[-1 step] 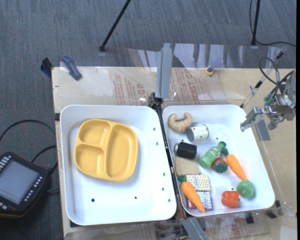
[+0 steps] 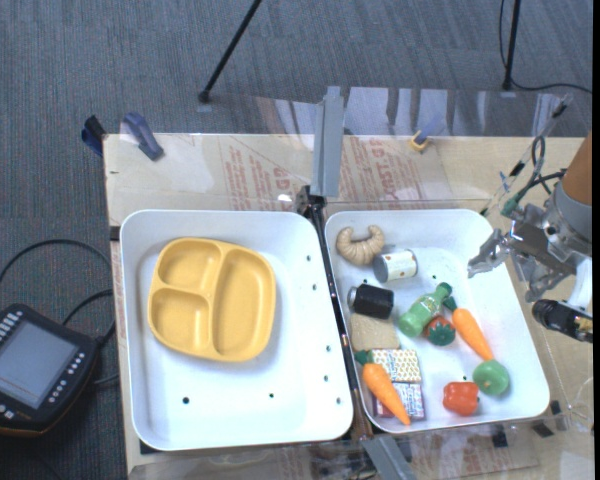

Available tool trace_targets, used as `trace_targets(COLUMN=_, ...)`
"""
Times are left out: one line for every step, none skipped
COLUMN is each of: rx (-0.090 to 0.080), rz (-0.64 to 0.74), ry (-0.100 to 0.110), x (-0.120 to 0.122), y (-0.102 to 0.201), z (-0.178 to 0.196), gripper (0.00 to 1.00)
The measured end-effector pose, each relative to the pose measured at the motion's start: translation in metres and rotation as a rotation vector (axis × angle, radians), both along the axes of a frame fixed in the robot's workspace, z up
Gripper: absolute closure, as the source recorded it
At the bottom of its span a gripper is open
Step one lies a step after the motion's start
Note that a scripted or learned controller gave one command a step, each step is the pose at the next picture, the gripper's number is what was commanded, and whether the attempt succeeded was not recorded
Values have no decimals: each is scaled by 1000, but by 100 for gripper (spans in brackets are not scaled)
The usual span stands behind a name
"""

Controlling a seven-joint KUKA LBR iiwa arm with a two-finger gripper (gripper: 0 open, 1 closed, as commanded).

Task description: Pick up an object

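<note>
The right bin point(image 2: 450, 223) holds several toy foods. At its back lie a tan croissant point(image 2: 362, 243) and a white can point(image 2: 395, 265). Mid-bin are a black cylinder point(image 2: 372, 300), a green bottle point(image 2: 424, 310), a red and green fruit point(image 2: 440, 331) and an orange carrot point(image 2: 470, 333). At the front are a second carrot point(image 2: 383, 390), a checkered box point(image 2: 398, 366), a red pepper point(image 2: 460, 398) and a green apple point(image 2: 491, 377). My gripper point(image 2: 516, 268) hangs above the bin's right rim, open, with nothing between its fingers.
The left bin point(image 2: 160, 408) holds a yellow divided plate point(image 2: 213, 298). A grey post point(image 2: 327, 153) stands behind the seam between the bins. A teach pendant point(image 2: 25, 363) lies on the floor at the left. Cables point(image 2: 528, 173) trail near the arm.
</note>
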State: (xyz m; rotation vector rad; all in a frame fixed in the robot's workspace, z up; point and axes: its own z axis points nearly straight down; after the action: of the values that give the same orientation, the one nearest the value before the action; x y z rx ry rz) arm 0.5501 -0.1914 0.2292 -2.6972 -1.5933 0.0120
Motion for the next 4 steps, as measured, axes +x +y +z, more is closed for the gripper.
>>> trace_targets(rx=-4, rz=-301, ry=-2, x=28, y=-4, z=2, gripper=0)
trace_targets(rx=-1, rz=-339, ry=16, x=-44, y=1, z=-130, gripper=0)
trace_targets(rx=1, rz=-346, ry=10, x=-42, y=-3, z=-117, gripper=100)
trace_targets(rx=-5, rz=-476, ry=-8, x=17, y=49, z=-32, gripper=100)
